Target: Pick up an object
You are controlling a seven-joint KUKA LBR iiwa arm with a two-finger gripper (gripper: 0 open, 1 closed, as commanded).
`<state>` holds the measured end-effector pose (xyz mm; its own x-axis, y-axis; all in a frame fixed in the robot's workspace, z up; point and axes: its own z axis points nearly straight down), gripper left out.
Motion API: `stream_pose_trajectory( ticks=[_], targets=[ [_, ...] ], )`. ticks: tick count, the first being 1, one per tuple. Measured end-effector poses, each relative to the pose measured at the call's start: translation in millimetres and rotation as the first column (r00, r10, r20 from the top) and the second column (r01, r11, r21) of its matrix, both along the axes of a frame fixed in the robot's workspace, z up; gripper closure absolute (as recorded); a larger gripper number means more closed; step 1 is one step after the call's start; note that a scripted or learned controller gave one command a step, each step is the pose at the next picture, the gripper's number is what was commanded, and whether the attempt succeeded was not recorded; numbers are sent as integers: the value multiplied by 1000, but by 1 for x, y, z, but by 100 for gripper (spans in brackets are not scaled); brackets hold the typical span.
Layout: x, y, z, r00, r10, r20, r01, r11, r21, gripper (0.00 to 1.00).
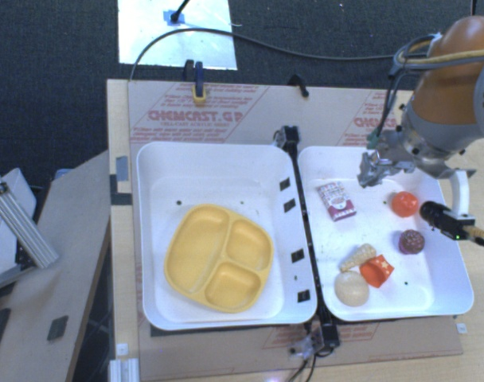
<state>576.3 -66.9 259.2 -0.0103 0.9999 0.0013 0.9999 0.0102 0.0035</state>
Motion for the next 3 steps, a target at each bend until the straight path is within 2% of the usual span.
stream_pose_trajectory(
  ticks=[1, 2, 3],
  targets=[
    [5, 49, -15, 1000, -1, -3, 1, 1000, 0, 100],
    [11, 110, -12, 1000, 0, -1, 0, 1000, 1, 100],
    [27, 157, -11, 1000, -2, 0, 2, 1000, 0, 100]
  ],
)
